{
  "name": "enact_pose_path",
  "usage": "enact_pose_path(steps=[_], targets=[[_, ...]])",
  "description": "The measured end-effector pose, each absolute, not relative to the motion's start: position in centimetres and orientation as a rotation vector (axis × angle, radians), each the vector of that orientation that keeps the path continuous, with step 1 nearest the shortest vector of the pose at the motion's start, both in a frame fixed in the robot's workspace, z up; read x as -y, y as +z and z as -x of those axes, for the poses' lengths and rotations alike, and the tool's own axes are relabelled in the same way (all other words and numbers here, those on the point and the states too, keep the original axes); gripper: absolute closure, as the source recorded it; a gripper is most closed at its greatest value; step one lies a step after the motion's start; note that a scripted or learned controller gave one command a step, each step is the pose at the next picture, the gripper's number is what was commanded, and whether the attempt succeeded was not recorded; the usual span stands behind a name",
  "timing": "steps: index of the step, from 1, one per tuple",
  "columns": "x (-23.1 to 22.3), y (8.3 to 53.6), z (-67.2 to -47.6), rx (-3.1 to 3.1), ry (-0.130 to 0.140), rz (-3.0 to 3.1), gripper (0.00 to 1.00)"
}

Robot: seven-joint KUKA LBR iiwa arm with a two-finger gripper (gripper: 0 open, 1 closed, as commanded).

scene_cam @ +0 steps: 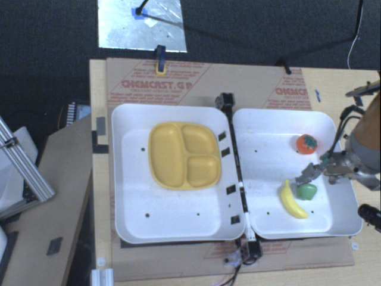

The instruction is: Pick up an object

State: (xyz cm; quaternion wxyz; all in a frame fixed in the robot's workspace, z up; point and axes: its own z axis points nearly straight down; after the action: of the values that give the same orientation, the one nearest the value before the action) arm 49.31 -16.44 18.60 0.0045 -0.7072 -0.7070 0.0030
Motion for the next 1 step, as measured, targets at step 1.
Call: enact_pose_path(steps=[1], targets=[[16.41,19.15,-49.63,2.226,-0.001,2.219,0.0]])
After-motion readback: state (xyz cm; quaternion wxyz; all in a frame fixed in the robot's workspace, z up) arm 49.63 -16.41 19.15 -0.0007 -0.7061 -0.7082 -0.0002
